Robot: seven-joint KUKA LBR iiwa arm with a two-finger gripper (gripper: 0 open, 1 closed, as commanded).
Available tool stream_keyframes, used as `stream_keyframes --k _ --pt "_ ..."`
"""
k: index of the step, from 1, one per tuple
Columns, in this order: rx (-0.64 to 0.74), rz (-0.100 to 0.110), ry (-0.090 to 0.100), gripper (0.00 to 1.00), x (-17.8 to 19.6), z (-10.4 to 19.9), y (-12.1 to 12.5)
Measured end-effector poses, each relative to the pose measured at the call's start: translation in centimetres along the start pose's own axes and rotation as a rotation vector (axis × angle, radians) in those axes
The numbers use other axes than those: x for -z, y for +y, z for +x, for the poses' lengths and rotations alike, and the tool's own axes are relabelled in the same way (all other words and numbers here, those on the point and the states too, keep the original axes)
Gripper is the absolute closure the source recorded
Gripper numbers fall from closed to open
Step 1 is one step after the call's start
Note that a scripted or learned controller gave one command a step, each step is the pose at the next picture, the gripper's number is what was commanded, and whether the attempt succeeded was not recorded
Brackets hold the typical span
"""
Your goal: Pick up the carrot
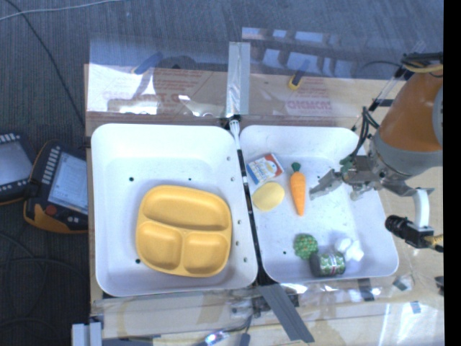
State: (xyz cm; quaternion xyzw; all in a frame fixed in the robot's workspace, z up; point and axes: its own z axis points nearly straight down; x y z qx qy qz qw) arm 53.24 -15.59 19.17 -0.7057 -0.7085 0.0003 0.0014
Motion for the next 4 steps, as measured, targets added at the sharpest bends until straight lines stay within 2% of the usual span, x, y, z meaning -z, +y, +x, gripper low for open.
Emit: stream_keyframes --k 1,2,3,4 --pt "-0.011 -0.001 -0.002 0.0 3.0 2.3 5.8" --pt "0.123 -0.004 -0.002 0.0 -9.6 3.1 7.2" --pt "0.124 -0.004 0.0 1.0 -8.7 3.3 7.2" --pt "0.342 -0.001 -0.002 1.0 -0.8 8.4 3.3"
